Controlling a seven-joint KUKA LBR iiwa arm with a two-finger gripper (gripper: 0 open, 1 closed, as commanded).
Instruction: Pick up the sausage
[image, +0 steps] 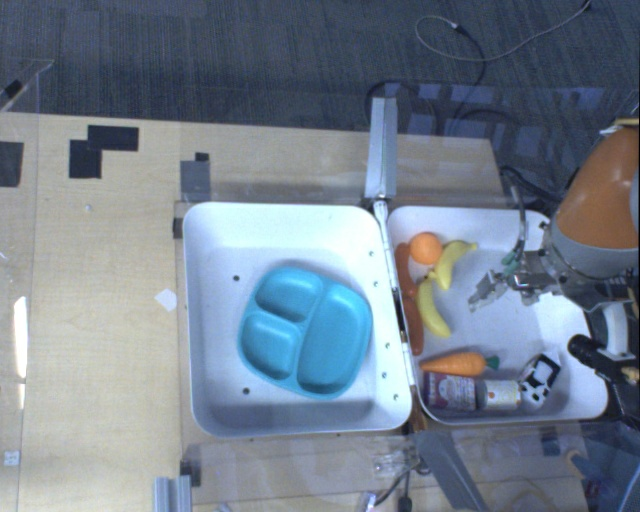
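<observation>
Bottle (478, 394): I see it lying on its side along the near wall of the right bin (575, 405), cap end toward the right.
Die (541, 378): I read a small black-and-white cube just right of the bottle, near the right bin's near right corner.
Carrot (456, 364): lies flat just behind the bottle, green top pointing right.
Plate (305, 331): I have a blue, three-part plate in the middle of the left bin (215, 300), nothing on it.
Banana (437, 290): curved, in the left half of the right bin, beyond the carrot.
Sausage (407, 297): long, reddish, lying along the right bin's left wall, just left of the banana, well apart from the gripper.
Gripper (487, 289): I see it over the bare middle of the right bin, to the right of the banana; fingers spread apart, nothing between them.
Orange (425, 248): round, at the far end of the sausage, touching the banana's far tip.
Arm (600, 215): comes in from the right over the right bin's far right corner.
</observation>
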